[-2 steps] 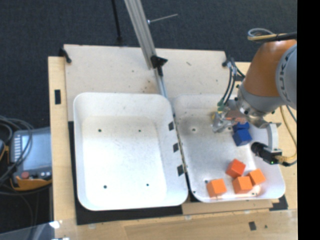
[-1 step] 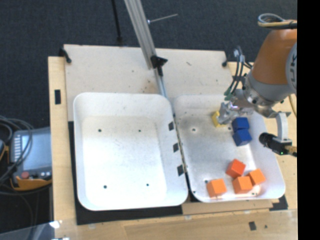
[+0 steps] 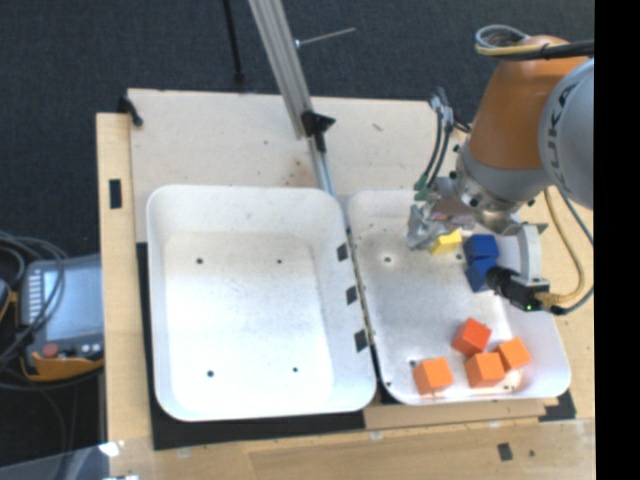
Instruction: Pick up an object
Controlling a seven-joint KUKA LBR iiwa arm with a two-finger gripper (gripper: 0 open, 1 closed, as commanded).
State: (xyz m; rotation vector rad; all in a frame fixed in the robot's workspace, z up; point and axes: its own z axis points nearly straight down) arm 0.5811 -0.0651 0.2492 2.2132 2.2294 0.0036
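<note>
Near edge, right bin (image 3: 400,268): four orange cubes (image 3: 472,337) clustered at near-right corner, touching or nearly; loose pile, prob. just dumped stock.
Mid, right bin: blue block (image 3: 481,259) beside arm's wrist, partly under it.
Yellow block (image 3: 447,239): likely pick target, just left of blue, right at gripper (image 3: 424,226) tip. Gripper low over far part of bin; can't tell if yellow is pinched or only touched.
Left bin (image 3: 250,298): bare white floor w/ specks.
Far: aluminium strut (image 3: 285,58) slanting up from bench, camera mount presumably.
</note>
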